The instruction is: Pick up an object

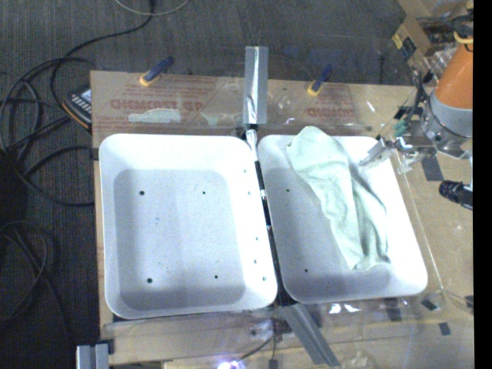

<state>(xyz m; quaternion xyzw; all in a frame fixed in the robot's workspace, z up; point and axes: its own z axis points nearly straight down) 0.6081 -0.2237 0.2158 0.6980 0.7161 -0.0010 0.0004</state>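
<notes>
Across the right bin (407,283), from upper centre of the frame down toward lower right, lies a limp pale-green cloth (342,194), and the gripper (378,154) (open or shut, I cannot tell) hovers at its upper-right edge, where a shallow pinch would likely slip off the fabric.
</notes>
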